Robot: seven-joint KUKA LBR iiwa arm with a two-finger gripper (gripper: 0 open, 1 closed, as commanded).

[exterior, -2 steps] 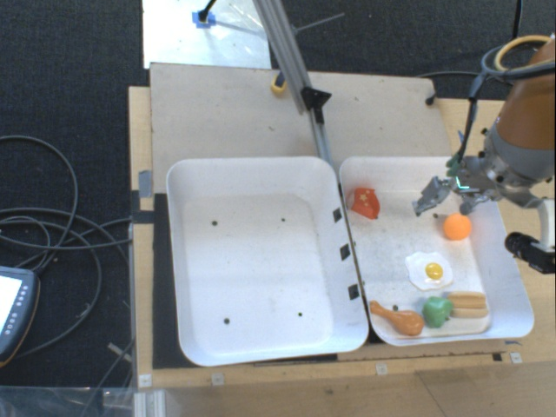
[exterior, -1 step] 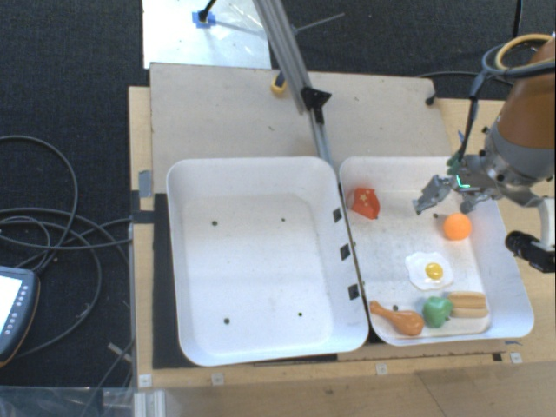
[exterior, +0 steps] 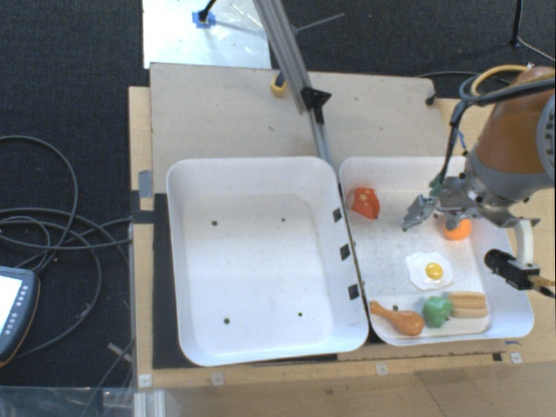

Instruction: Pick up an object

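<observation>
The right bin (exterior: 382, 176) holds a red strawberry-like toy (exterior: 365, 202), an orange ball (exterior: 457, 228), a fried egg toy (exterior: 430, 271), a drumstick (exterior: 398, 317), a green pepper (exterior: 437, 310) and a hot dog bun (exterior: 467, 303). My gripper (exterior: 422, 210) hangs over the middle of this bin, its fingers (exterior: 413, 218) pointing left and down with nothing between them. The orange ball lies just right of the gripper, partly hidden under the wrist. The strawberry toy sits apart to the gripper's left.
The left bin (exterior: 252, 259) stands beside the right one, separated by a shared rim with black clips (exterior: 344, 250). A slanted metal pole (exterior: 291, 55) crosses the back of the bench. Cables lie on the floor at left.
</observation>
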